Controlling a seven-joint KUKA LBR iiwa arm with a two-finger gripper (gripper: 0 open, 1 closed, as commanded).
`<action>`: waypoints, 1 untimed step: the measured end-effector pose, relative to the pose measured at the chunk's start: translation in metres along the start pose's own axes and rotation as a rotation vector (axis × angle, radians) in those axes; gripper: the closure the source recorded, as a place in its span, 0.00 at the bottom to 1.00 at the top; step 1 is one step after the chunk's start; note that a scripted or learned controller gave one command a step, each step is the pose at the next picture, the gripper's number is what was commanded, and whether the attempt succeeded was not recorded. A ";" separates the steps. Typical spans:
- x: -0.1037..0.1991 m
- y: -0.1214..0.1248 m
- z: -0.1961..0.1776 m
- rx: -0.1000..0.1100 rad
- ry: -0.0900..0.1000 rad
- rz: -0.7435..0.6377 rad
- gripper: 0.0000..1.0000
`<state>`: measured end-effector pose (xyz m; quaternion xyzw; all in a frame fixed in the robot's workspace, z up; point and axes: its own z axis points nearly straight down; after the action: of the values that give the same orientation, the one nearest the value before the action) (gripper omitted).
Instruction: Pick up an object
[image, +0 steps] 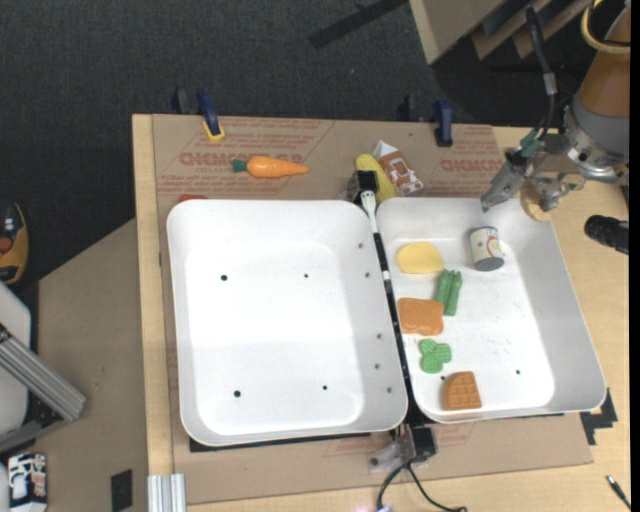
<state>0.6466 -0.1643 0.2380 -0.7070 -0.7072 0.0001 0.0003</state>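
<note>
My gripper (520, 186) hangs over the far right corner of the right bin (560, 300), its fingers spread open with nothing between them. Just below and left of it a small grey and white can (486, 248) lies on its side. Further left in that bin sit a yellow lemon-shaped piece (419, 258), a green ridged vegetable (449, 292), an orange bread-like block (421, 316), a small green leafy piece (434, 355) and a brown waffle-like wedge (461, 391).
The left bin (200, 260) sits beside the right one. Behind the bins, on the cardboard, lie a toy carrot (272, 167), a banana (372, 172) and a small brown carton (401, 170). Two blue clamps (210, 115) (441, 118) hold the board's far edge.
</note>
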 end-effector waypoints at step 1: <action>-0.026 0.019 0.157 0.001 -0.004 0.001 0.00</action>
<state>0.6655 -0.1902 0.0811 -0.7072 -0.7071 0.0016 -0.0008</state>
